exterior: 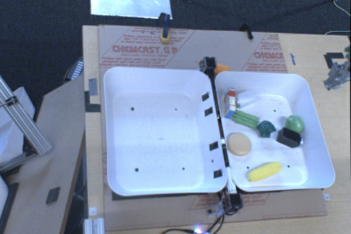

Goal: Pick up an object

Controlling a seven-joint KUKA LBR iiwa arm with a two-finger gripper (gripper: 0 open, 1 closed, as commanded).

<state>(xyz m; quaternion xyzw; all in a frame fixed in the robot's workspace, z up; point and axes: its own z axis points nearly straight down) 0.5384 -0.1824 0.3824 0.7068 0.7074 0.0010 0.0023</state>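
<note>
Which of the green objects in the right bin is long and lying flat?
The light green stick beside the red-and-white box. The dark green piece is small and lumpy, and the bright green one is rounded.

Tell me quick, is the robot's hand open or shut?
Hand: it sits at the picture's right edge, off to the side of the right bin, too small to tell.

Two white bins: the left bin [159,134] and the right bin [312,118]. The right one carries six things: one yellow corn cob [264,171], one tan disc [239,144], one black block [289,137], one green ball [295,123], one green stick [244,118], one dark-green lump [266,128].
</note>
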